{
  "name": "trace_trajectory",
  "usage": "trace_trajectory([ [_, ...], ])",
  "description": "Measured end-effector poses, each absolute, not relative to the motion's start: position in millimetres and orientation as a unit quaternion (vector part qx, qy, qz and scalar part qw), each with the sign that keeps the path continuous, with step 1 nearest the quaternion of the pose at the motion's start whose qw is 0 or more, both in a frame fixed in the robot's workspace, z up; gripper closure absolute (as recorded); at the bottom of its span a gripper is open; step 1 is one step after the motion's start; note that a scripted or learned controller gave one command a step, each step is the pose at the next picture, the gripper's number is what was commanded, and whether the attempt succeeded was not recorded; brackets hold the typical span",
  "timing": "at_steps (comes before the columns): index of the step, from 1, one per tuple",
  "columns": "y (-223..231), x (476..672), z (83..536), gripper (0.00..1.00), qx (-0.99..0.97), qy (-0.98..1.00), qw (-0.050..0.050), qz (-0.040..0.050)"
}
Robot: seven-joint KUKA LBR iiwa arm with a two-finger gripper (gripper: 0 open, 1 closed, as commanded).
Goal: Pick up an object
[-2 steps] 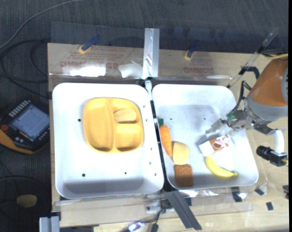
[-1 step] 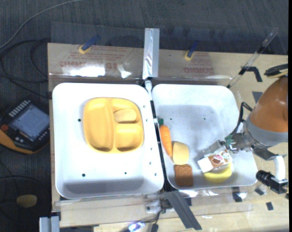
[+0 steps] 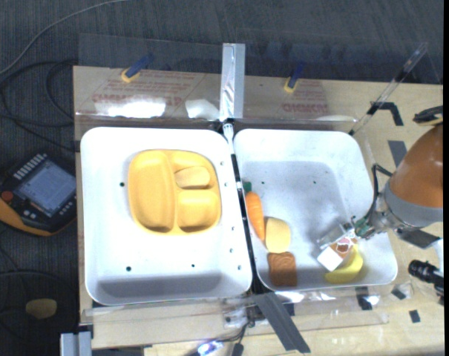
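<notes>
Tool (image 3: 341, 245) sits low over the banana (image 3: 346, 268); can't tell its state. Risk: it slips off the curved peel.

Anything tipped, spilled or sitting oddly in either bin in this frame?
Nothing spilled or damaged. The yellow divided tray lies flat in the left bin. In the right bin, the carrot, yellow block, brown block and banana crowd the near edge, with the gripper above the banana.
</notes>
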State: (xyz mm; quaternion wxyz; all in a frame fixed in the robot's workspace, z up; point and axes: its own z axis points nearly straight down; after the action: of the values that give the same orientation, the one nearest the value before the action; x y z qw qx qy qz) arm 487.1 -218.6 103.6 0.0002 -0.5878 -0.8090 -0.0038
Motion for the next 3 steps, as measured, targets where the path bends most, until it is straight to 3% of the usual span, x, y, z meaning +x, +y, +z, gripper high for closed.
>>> trace_trajectory([
  [1,-208,489.9,92,0.0,-0.593,-0.805,-0.007,-0.0042],
  [2,-183,484.1,104,0.0,-0.69,-0.724,0.001,-0.0003],
  [3,-223,522.2,187,0.0,-0.649,-0.761,0.0,0.001],
])
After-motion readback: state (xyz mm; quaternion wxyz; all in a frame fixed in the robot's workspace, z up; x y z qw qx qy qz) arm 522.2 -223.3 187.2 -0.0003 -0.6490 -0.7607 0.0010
